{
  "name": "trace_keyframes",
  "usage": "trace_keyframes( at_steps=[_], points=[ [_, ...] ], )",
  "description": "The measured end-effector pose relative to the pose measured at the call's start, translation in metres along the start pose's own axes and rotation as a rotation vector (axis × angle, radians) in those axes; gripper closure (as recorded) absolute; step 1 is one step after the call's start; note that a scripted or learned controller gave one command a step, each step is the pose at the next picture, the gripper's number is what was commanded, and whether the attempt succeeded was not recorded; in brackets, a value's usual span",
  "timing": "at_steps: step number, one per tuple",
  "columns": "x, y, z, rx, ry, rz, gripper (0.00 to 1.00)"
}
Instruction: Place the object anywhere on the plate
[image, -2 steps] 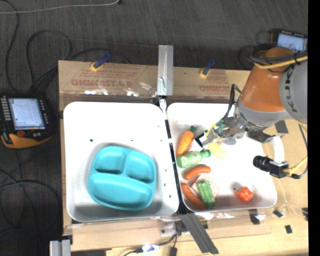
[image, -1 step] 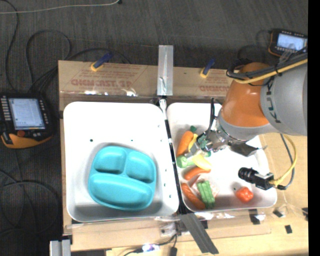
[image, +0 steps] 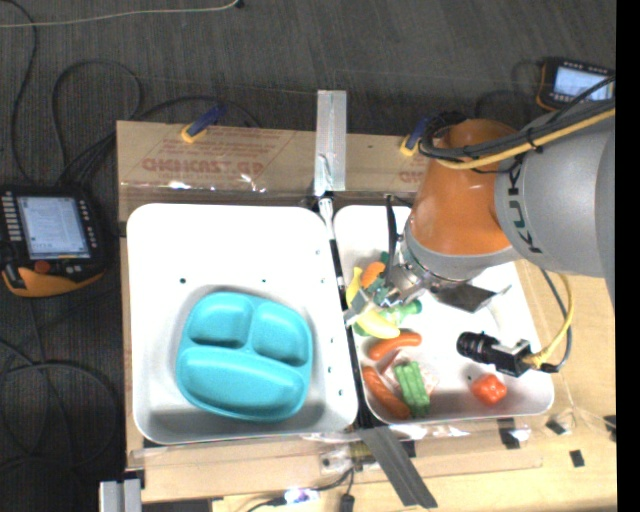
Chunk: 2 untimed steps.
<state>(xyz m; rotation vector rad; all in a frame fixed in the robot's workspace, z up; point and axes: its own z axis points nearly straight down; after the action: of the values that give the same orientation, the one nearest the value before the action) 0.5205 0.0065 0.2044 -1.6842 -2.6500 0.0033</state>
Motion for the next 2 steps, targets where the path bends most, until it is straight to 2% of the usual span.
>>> trace_keyframes(
  at_steps=[1,2],
  points=[
    [-0.029,0.029,0.004,0.000,0.000,0.065,1.00],
    [0.064,0.035,0.022,0.002,0.001,-0.120,1.00]
  ],
)
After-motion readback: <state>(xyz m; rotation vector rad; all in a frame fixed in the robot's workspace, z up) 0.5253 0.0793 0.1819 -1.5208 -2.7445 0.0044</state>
